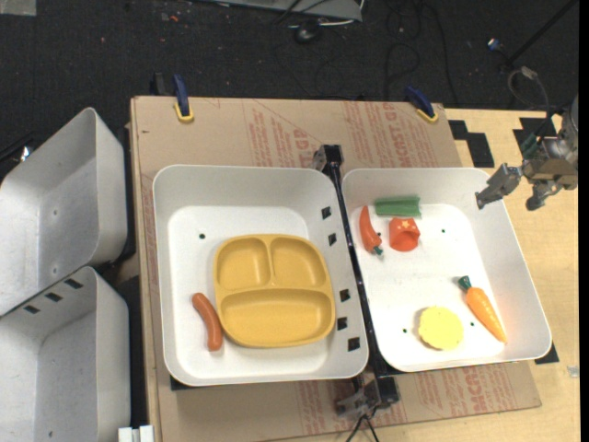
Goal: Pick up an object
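Gripper (517, 190) at right edge, above right bin (515, 274) rim, fingers spread, nothing between them. Right bin: chili (368, 228), green block (397, 206), red piece (404, 234), yellow disc (441, 328), carrot (483, 309). Left bin (184, 247): yellow tray (273, 290), sausage (208, 320).

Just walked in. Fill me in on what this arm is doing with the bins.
The arm's gripper is at the right edge of the view, beside the upper right rim of the right bin, its fingers spread and holding nothing. That bin holds a chili pepper, a green block, a red piece, a yellow disc and a carrot. The left bin holds a yellow divided plate and a sausage. Nothing has been picked up.
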Robot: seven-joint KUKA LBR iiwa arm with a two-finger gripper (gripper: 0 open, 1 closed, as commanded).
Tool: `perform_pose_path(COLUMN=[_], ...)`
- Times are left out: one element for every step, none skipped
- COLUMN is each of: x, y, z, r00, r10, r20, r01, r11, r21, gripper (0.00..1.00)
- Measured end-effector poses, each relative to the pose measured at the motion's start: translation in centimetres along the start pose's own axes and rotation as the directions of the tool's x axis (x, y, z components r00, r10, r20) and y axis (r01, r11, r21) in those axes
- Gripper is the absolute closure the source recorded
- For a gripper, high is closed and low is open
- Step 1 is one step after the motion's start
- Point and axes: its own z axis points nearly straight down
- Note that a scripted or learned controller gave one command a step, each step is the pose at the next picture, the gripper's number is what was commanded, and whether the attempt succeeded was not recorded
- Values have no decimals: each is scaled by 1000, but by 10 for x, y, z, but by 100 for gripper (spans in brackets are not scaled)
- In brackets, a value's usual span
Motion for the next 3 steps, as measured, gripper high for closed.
perform_pose_path(x=[1,8,4], y=[2,1,10], z=[-7,39,91], r00=[1000,1000,1000], r10=[-3,-2,-2], r20=[3,2,2], r01=[3,2,2], r11=[1000,1000,1000], r21=[-12,-7,-8], gripper=[0,0,0])
